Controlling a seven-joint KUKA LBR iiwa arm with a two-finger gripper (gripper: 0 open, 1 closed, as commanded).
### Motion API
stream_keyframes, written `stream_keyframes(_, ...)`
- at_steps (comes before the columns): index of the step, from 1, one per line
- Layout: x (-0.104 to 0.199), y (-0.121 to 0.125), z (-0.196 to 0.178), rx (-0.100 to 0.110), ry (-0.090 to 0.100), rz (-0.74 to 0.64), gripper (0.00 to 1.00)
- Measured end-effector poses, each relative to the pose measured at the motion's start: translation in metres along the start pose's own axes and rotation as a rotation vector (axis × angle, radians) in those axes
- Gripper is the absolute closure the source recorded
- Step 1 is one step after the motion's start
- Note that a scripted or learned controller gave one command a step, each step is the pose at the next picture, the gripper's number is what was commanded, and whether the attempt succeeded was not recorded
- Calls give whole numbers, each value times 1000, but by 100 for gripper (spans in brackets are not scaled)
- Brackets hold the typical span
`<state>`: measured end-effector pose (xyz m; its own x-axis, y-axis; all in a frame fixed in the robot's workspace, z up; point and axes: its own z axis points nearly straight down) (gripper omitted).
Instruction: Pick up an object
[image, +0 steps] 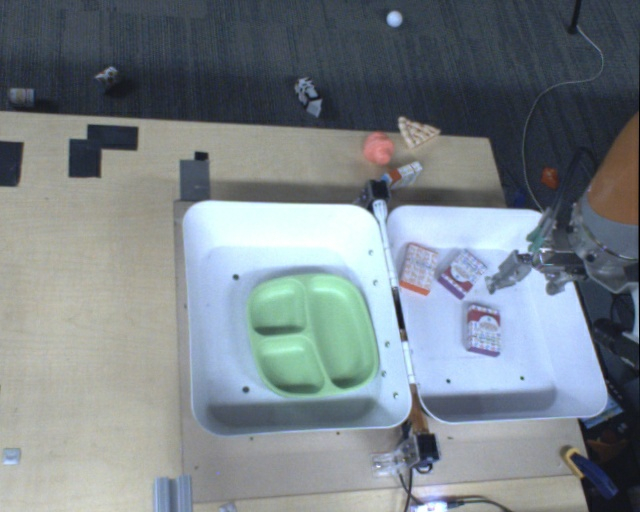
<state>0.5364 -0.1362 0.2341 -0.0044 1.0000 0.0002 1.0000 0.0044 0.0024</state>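
Observation:
Three small packets lie in the right bin (560, 390): an orange-red one (417, 269) at the left, a maroon one (461, 272) beside it, and another maroon one (483, 329) nearer the front. My gripper (530, 279) hangs over the right bin's back right part, to the right of the packets. It is open, with bare bin floor between its fingers. The nearest packet is the upper maroon one, a short way left of the left fingertip (503, 276). A green divided plate (312, 333) fills the middle of the left bin (205, 300).
Behind the bins on the bench lie a pink ball (378, 148), a toy pizza slice (418, 131) and a small tube (405, 174). A divider ridge (395, 300) runs between the two bins. Cables and clips sit at the front edge (415, 455).

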Motion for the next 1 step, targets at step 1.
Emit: stream_keyframes(1,1,-39,147,-4,-1,2,0)
